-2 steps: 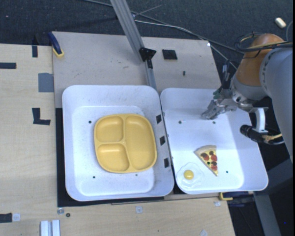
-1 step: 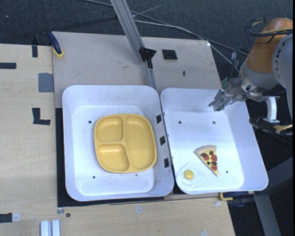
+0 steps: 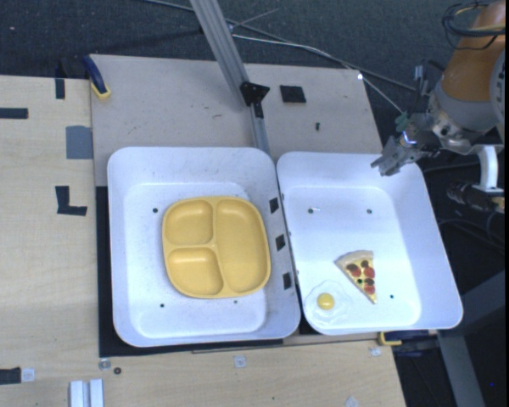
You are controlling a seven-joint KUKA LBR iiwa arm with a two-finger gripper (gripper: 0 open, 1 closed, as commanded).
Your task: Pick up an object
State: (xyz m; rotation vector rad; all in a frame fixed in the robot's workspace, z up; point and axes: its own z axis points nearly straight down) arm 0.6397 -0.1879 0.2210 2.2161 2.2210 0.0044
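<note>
A toy pizza slice (image 3: pixel 359 275) lies in the right bin (image 3: pixel 407 202), toward its near side. A toy fried egg (image 3: pixel 326 302) rests in the same bin's near left corner. A yellow divided plate (image 3: pixel 215 247) sits in the middle of the left bin (image 3: pixel 136 227). My gripper (image 3: pixel 392 160) hangs over the far right corner of the right bin, well away from the pizza slice and the egg. Nothing shows between its tips.
A slanted metal pole (image 3: pixel 225 45) rises from a black clamp (image 3: pixel 254 94) behind the bins. A blue and yellow clip (image 3: pixel 97 78) lies at the bench's far left. Cables (image 3: pixel 322 53) run across the dark floor behind.
</note>
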